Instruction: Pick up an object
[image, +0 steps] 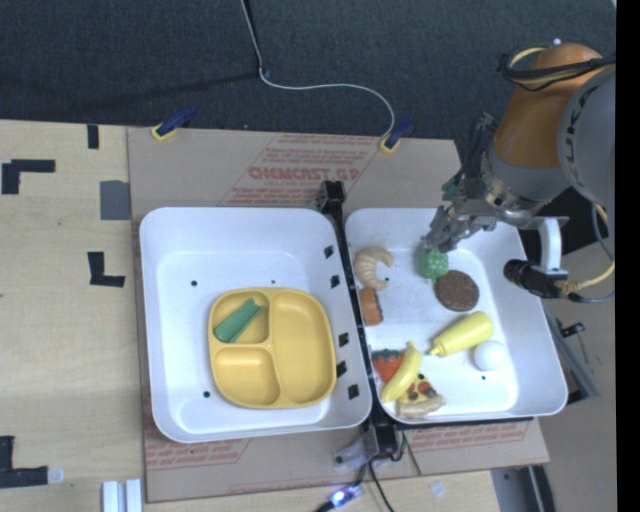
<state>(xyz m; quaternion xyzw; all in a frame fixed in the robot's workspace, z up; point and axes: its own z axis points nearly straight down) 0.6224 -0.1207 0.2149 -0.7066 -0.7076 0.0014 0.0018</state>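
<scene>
My gripper (441, 240) hangs over the back of the right bin (520, 330), its tip just above a green round object (433, 264). Close by lie a brown round patty (457, 291), a croissant (374, 264) and an orange-brown piece (371, 306). Toward the front of that bin are a yellow bottle (461, 334), a white egg (488, 356), a banana with a red piece (400, 370) and a pizza slice (421, 399).
The left bin (180, 250) holds a yellow divided plate (285, 350) with a green piece (238, 321) in its back-left compartment. A black divider (345, 290) separates the bins. The arm's orange band (540, 110) and a cable loop stand at the right.
</scene>
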